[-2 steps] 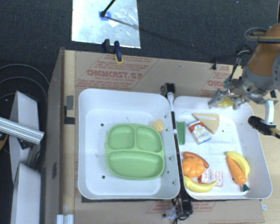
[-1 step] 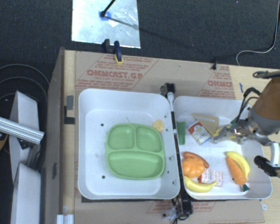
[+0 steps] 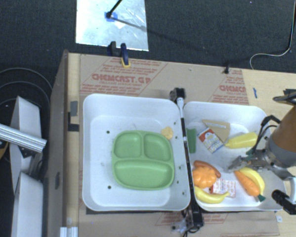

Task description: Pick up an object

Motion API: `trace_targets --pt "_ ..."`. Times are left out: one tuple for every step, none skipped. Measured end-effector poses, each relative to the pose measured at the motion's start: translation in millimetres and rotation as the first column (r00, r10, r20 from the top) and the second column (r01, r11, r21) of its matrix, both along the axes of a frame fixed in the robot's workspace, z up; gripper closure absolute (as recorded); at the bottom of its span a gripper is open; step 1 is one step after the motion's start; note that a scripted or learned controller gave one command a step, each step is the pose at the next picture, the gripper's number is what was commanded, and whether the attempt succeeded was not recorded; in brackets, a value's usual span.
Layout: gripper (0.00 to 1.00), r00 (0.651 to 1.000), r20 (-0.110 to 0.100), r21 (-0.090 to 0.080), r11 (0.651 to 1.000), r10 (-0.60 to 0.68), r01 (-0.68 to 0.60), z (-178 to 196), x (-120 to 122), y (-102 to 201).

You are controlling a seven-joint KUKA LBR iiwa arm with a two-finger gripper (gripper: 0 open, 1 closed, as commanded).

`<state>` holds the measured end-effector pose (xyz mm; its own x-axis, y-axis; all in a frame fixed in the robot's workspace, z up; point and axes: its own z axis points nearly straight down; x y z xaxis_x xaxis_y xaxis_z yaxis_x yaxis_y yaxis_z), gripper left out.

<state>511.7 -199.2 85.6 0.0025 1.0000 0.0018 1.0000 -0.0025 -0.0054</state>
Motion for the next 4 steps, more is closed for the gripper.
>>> trace_targets --pt "0.0 1.0 0.004 -0.001 1.0 0.002 -0.002 -2 -26 6" --pt "0.0 1.0 0.018 -0.005 1.0 0.013 -0.013 1 98 12" --pt "1.0 1.0 0.007 -0.002 1.0 0.007 -0.007 10 93 10" --pt "1.0 1.0 0.009 -0.004 1.0 0.002 -0.002 63 48 3"
